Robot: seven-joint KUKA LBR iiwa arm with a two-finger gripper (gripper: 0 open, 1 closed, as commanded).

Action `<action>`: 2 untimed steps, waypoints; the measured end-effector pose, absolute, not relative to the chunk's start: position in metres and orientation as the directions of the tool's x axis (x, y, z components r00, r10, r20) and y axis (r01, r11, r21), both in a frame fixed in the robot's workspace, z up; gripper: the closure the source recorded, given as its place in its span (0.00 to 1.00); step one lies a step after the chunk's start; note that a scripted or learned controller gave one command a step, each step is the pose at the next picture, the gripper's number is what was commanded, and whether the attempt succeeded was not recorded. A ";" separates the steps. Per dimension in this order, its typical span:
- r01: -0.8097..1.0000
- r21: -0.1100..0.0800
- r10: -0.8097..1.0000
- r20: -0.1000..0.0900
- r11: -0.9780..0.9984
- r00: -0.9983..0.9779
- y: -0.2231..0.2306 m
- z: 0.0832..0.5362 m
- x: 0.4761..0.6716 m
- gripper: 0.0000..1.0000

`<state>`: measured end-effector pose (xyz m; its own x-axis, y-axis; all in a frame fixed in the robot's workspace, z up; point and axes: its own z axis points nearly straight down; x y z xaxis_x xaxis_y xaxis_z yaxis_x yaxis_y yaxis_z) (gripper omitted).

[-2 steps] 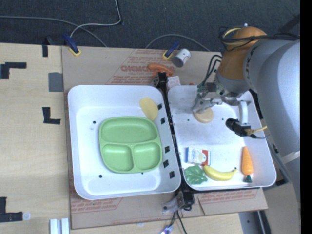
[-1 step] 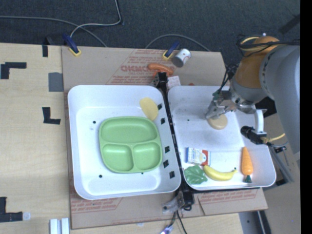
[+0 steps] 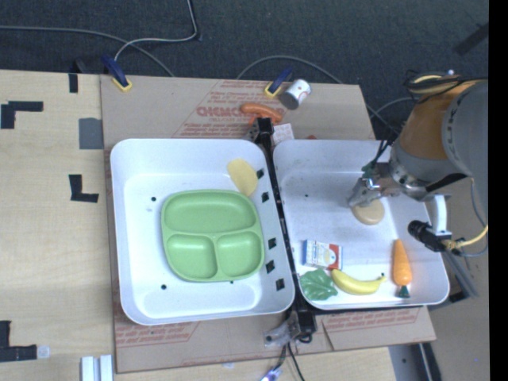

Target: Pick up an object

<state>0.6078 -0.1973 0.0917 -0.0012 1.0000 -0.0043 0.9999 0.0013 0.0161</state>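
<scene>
My gripper [image 3: 364, 198] is down in the right bin [image 3: 317, 161], right over a tan round cookie-like piece [image 3: 369, 213] that it touches or nearly touches. Near that bin's front lie a small white and red box [image 3: 321, 254], a green leafy piece [image 3: 317, 284], a yellow banana [image 3: 357, 282] and an orange carrot [image 3: 402, 264]. The left bin [image 3: 135, 181] holds a green divided plate [image 3: 212, 235] and a pale yellow piece [image 3: 243, 175] near its back right corner.
A black divider with clips [image 3: 274, 213] runs between the bins. Behind the bins on the cardboard lie an orange item [image 3: 260, 110] and a grey roll [image 3: 296, 94]. The arm's grey and orange body [image 3: 444, 133] fills the right side.
</scene>
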 end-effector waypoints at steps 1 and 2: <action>1.000 0.012 1.000 0.000 0.004 -0.004 -0.195 0.090 0.607 0.00; 1.000 0.001 1.000 -0.002 0.001 -0.001 -0.224 0.163 0.635 0.00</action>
<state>0.6346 -0.2236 0.1635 -0.0014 1.0000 -0.0019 1.0000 0.0014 0.0015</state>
